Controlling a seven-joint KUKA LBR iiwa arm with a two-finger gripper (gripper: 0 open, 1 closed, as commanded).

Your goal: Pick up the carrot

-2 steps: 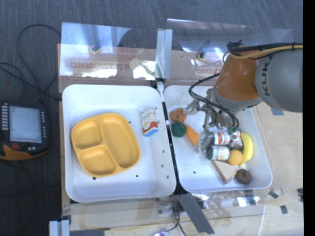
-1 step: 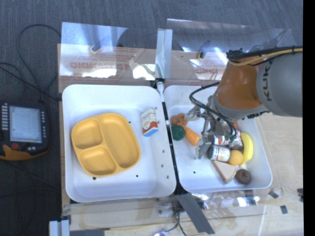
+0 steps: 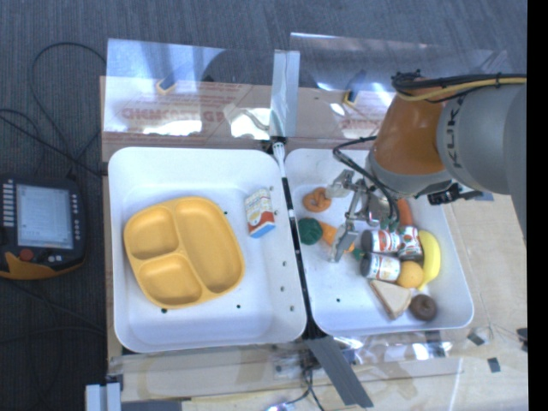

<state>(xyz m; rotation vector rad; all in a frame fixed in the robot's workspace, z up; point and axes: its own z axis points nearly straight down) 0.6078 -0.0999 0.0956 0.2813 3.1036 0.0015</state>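
Two bins on the counter; we see the pincer [image 3: 349,221] spread open, empty, just beside the carrot [image 3: 328,236] for a grasp.

Bright, even overhead light. Strong glare on clear plastic panels [image 3: 197,101] behind white bins [image 3: 205,336]. Soft short shadows under yellow divided plate [image 3: 182,251]. Whites near blown out. Slight overall softness, small items blurry.

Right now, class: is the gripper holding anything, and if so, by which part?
Nothing. The gripper hangs open over the right bin with nothing between its fingers; the carrot lies apart, to its right.
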